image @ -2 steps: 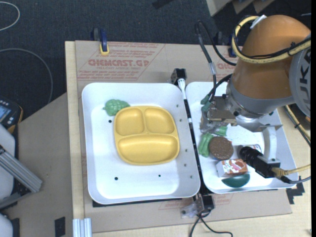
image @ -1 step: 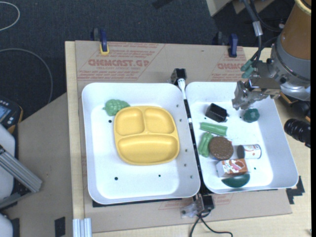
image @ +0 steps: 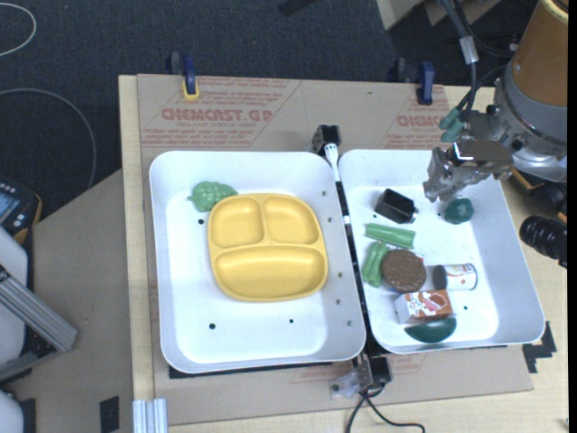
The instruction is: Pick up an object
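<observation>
In the left bin (image: 171,269), a yellow divided plate (image: 267,245) is seen lying flat near the middle, with a green leafy toy (image: 213,194) touching its upper left corner; nothing there is being approached. In the right bin (image: 514,269), a cluster of candidates is laid out: a black block (image: 395,205) near the top, a pale green bean pod (image: 390,234) below it, a second green piece (image: 372,263) beside a brown round cookie (image: 402,270), a small can (image: 459,276), a red and white carton (image: 424,306) and a dark green piece (image: 430,331) at the near edge. Further right, a teal round object (image: 459,210) rests on the bin floor, just below and beside the gripper (image: 444,186), which hangs over the upper part of that bin. Whether the gripper is spread or pressed together cannot be told, and nothing is seen pinched in it. The task is therefore judged as not yet accomplished: every object lies in a bin, and a descent, a closing and a lift are left to be done.
</observation>
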Action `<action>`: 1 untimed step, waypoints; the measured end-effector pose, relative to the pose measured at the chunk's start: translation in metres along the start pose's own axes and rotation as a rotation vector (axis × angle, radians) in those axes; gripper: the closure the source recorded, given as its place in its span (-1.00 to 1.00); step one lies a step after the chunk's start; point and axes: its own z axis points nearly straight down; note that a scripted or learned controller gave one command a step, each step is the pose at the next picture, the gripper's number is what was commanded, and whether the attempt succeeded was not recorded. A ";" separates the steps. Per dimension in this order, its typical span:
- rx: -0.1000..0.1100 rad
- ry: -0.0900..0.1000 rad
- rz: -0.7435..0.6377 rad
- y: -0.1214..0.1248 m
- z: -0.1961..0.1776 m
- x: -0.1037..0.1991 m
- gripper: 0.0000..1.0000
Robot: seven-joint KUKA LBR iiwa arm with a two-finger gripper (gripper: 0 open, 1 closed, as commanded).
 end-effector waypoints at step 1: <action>-0.003 -0.001 -0.001 0.001 -0.010 0.000 1.00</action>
